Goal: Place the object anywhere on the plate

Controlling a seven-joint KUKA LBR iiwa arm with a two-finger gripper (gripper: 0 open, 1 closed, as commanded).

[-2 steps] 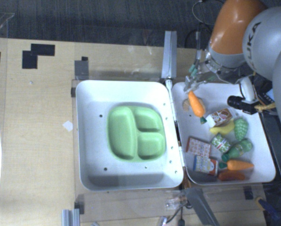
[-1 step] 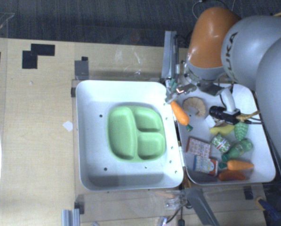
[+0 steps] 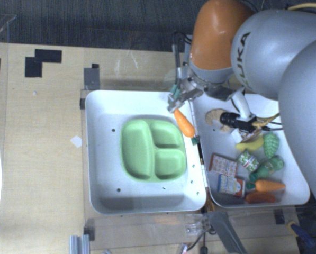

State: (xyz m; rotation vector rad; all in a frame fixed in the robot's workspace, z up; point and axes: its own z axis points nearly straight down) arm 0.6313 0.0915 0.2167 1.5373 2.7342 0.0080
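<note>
The end effector (image 3: 174, 106) grips the top of a carrot (image 3: 184, 124) near the left bin's (image 3: 97, 142) back right corner, beside the green plate (image 3: 152, 149).

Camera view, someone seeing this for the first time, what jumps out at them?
The big grey and orange arm fills the upper right, its gripper hanging over the left bin's far right corner with an orange carrot at its tip. Next is the bright green divided plate in that bin's middle, then the toy food heap in the right bin.
</note>
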